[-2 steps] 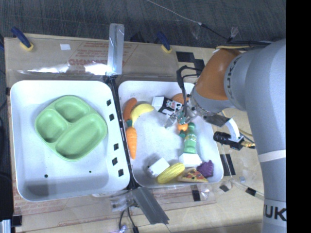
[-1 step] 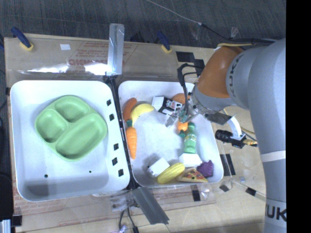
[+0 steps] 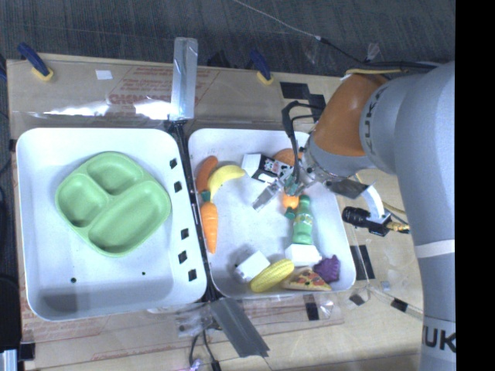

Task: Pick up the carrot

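The carrot lies against the right bin's left wall, just below the banana. The gripper hangs mid-bin, fingers apart and empty; I'd say it should slide left and straddle the carrot across its width.

The orange carrot lay lengthwise against the right bin's left wall, tapering toward the near end.

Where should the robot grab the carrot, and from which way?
Probably around the thick orange middle of the carrot, coming straight down from above. It lies flat and lengthwise right against the right bin's left wall, so the fingers would have to close across its narrow width. The gripper is further right, over other toys.
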Robot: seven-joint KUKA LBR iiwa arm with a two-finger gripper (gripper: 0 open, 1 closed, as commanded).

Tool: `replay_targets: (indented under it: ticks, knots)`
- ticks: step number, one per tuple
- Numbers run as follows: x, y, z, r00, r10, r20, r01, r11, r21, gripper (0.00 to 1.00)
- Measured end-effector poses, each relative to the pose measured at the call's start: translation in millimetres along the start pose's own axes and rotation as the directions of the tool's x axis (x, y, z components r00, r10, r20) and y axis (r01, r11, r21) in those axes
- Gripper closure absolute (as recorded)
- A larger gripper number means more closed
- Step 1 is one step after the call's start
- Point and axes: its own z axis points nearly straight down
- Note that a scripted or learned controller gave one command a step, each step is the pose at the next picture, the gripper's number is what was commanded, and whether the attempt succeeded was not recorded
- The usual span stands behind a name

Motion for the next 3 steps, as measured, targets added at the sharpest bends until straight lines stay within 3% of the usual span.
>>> replay_targets:
  ticks: [1,2,3]
  knots:
    - [13.6,-23.6,17.0,0.980,0.200,-0.002,-0.200,0.980,-0.002,0.00]
    - [13.5,-22.8,6.8,0.981,0.195,-0.002,-0.195,0.981,-0.002,1.00]
    - [65.6,-19.1,-34.3,0.887,0.463,-0.003,-0.463,0.887,-0.001,1.00]
